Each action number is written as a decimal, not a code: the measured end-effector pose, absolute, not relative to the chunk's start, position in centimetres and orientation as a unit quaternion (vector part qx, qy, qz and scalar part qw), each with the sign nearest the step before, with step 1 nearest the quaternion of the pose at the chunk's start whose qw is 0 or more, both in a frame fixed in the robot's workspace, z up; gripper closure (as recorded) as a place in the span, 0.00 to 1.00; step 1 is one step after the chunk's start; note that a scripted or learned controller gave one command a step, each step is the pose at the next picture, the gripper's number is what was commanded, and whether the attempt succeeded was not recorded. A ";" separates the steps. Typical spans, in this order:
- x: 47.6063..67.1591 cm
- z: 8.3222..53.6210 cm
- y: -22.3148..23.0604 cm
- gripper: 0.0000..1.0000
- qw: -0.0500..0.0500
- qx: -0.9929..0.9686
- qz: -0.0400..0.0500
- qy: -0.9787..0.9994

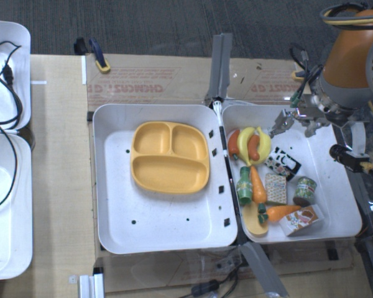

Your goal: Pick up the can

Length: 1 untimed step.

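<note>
Leftmost, the left bin (112,228) carried a yellow divided plate (170,157) lying toward its far side, well apart from the work; across the shared rim, the right bin (336,225) held a crowd of toy food: a banana (247,143) with a tomato (234,141) at its far-left corner, a green bottle (244,185) and a carrot (257,185) along the left wall, a second carrot (282,212) toward the near edge, and a small carton (300,220) at the near-right corner; the can (305,190) stood upright toward the right side of that bin, just beyond the carton, with a black-and-white packet (282,162) nearby on its far-left; the gripper (296,121) hovered over the far edge of the right bin, apart from the can and nothing seen between its fingers, though whether they stood apart or together I could not tell; by that reading the pick had not begun in earnest: the approach, the descent, the grasp and the lift all remained.
</note>
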State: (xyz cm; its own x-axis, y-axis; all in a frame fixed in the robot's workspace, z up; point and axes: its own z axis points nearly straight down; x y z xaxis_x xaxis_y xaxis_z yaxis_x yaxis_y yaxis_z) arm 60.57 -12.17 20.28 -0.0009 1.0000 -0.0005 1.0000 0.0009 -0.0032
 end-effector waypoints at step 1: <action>57.5 11.2 -18.0 0.00 -0.008 -0.682 -0.006 -0.732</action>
